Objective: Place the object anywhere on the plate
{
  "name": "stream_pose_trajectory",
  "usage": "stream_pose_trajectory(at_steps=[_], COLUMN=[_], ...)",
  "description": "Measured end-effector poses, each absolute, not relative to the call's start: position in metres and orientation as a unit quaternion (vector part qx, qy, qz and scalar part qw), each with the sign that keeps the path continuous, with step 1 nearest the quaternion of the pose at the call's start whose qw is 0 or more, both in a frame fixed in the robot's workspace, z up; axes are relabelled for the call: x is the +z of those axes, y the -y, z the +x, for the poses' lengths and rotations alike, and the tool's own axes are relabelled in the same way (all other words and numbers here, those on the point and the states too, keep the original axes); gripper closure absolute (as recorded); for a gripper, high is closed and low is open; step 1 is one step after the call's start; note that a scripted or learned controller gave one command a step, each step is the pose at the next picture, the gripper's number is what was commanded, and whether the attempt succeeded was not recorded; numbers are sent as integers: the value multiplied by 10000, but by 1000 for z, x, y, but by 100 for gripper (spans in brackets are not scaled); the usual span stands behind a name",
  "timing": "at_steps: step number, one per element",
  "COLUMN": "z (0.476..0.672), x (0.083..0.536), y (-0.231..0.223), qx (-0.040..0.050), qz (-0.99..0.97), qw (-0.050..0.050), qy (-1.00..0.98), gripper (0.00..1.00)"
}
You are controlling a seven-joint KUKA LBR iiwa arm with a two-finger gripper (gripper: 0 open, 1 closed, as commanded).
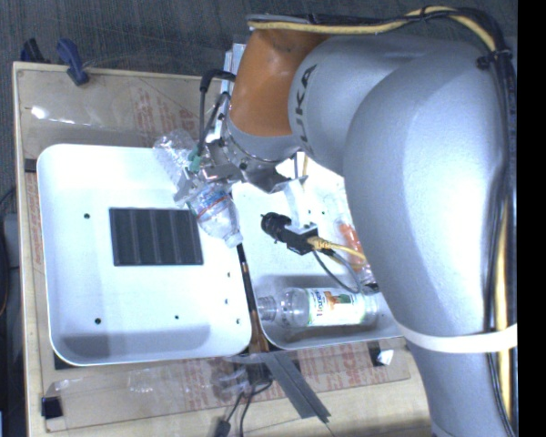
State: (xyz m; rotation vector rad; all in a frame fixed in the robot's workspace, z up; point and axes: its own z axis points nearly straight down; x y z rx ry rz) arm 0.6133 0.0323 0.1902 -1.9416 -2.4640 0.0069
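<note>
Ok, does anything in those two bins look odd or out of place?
Yes. A clear bottle sits tilted across the left bin's right rim, under the gripper, rather than flat inside. Another bottle lies on its side in the right bin. No spill is visible.

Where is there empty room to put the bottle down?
Left bin: bare white floor all around the dark ribbed plate, widest toward the bottom wall. Crowded: the right bin, with a labelled bottle, cables and the arm overhead.

Dark grey floor (146,7), wood bench (118,89) w/ blue clamp (73,59)
</note>
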Motion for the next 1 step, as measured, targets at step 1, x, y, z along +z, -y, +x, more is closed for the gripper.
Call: stream_pose_trajectory(at_steps=[1], z=[613], x=[190], y=[-32], qx=[21], qz=[-6190], qw=[21], qy=[7854], gripper=[0])
